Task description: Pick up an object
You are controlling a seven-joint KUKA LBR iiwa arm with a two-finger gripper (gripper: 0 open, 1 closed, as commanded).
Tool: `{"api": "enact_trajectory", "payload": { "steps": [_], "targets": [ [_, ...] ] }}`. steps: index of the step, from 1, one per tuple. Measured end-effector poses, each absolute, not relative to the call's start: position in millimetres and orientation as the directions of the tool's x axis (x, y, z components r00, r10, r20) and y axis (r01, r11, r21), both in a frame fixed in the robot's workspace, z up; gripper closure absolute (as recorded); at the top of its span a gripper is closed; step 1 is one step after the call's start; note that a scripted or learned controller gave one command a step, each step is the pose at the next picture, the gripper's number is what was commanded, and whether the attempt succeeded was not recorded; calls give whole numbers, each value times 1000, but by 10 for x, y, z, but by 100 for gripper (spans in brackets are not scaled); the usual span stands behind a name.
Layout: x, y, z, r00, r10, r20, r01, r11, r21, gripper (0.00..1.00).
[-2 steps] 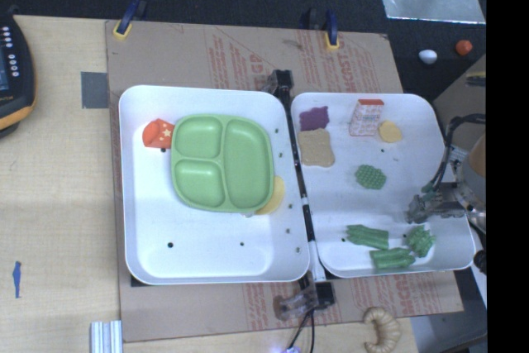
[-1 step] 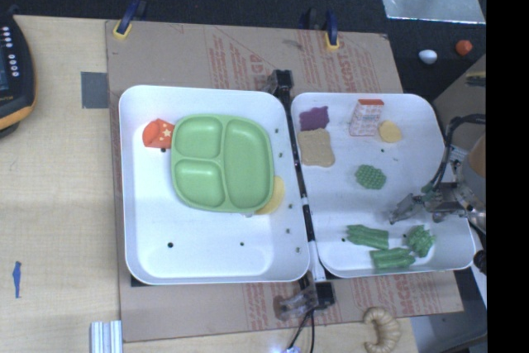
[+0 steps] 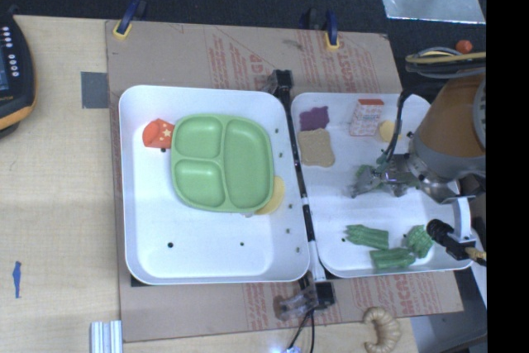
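The grey arm with its orange band (image 3: 450, 116) reaches in from the right over the right white bin (image 3: 331, 260). Its gripper (image 3: 374, 178) sits low in the middle of that bin; whether it is wide, narrow or holding anything cannot be told. In the same bin, a purple flat piece (image 3: 313, 118) lies at the far left corner, with a tan square slice (image 3: 316, 149) just near of it. A white and red small carton (image 3: 365, 116) lies at the far side, a yellow small piece (image 3: 386, 129) beside it. Three green bean-like pieces (image 3: 368, 237) lie along the near side. The left white bin (image 3: 149, 256) holds a green divided plastic plate (image 3: 223, 163), a red small item (image 3: 157, 133) touching its far left edge. Both bins rest on a wooden table (image 3: 58, 202).
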State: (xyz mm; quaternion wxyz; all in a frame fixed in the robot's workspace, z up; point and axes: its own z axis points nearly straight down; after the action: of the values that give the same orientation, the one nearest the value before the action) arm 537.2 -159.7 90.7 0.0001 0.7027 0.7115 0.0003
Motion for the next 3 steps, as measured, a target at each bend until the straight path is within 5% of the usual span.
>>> {"api": "enact_trajectory", "payload": {
  "steps": [1,2,3],
  "targets": [
    [6066,-1514,929,-7,1000,0,1000,7,4,0],
    [5598,-1848,915,1,1000,1,1000,-1,-7,0],
    [5622,-1839,1026,-4,1000,0,1000,4,-4,100]
  ]
}}
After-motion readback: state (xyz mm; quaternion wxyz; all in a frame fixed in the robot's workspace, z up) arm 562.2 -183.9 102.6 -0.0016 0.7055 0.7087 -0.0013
